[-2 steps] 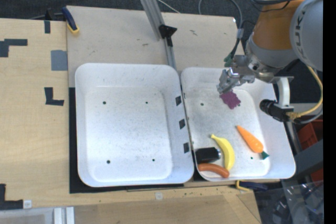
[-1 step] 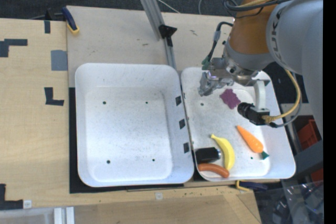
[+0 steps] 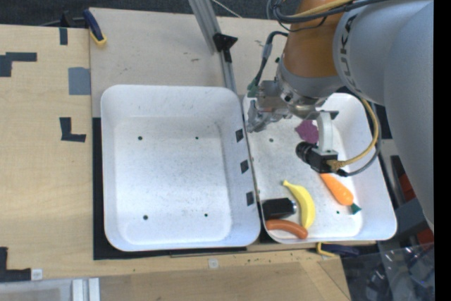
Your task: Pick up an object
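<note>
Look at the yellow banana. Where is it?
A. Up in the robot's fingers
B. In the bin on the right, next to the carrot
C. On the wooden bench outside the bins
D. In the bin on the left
B. The banana lies on the floor of the right bin, near its front edge, with the carrot just to its right.

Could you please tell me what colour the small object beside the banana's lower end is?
The small block beside the banana is black, seen in the camera view.
</note>
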